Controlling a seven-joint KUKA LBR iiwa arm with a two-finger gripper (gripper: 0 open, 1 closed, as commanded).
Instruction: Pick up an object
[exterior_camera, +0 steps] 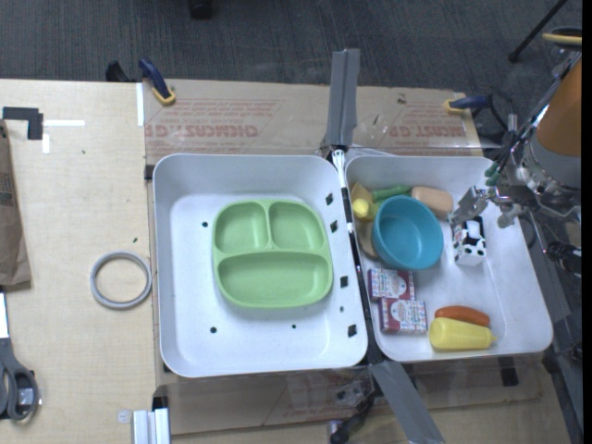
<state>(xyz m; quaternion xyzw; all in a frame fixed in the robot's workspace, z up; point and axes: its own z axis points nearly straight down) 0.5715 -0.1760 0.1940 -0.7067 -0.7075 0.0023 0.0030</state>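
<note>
1. The left bin (176, 248) holds a green tray (273, 252) mid-floor; bare floor rings it on every side.
2. The right bin (518, 294) is crowded along its left wall: blue bowl (408, 232), two cartons (396, 299).
3. A yellow toy (461, 335) blocks the near edge.
4. The gripper (476, 206) hangs over a cow toy (470, 241); open floor lies right of it.

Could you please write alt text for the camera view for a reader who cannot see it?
A robot gripper hovers over a small black-and-white toy in the right bin, beside a blue bowl and toy food. The left bin holds a green divided plate.
</note>
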